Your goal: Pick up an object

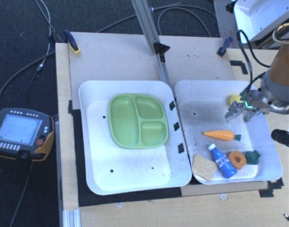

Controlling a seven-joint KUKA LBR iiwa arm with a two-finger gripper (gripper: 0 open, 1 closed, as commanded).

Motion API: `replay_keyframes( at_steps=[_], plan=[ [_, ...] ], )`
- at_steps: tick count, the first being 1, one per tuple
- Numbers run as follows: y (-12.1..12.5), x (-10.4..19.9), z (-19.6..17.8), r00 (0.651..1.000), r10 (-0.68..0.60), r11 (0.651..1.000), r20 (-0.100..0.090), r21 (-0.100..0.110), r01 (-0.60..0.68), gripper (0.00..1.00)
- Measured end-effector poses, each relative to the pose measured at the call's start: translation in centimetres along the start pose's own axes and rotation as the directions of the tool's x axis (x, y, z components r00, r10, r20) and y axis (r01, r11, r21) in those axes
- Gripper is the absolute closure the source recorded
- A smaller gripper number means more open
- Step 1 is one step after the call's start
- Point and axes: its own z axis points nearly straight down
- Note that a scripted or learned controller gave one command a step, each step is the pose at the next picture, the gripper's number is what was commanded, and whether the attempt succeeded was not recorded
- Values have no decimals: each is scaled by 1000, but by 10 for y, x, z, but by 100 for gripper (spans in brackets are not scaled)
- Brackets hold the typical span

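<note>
A grey robot arm [279,74] with an orange band reaches in from the right over the right-hand bin [191,98] of two shallow white bins set side by side on a pale wooden bench [135,56]. Its pincer [240,111] hangs low over the upper right part of that bin, fingers spread a little apart with nothing seen between them. Just behind it, partly hidden, lies a small yellow object [234,99]. Below the pincer, apart from it, a toy carrot [220,135] lies on its side with its green top pointing right. Along the bin's near edge sit a slice of bread [204,167], a blue bottle [222,161] with a white cap lying tilted just beside it, a brown doughnut [237,160] touching the bottle, and a dark green piece [252,156] at the right. The left-hand bin [97,126] holds a green divided plate [137,120] with three compartments. A handheld control pad [22,134] rests on the dark floor at left.
</note>
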Motion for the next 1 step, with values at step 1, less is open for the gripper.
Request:
replay_keyframes(
  at_steps=[1],
  plan=[
    [1,0,-2,1000,-1,1000,1,-4,1,0]
  ],
)
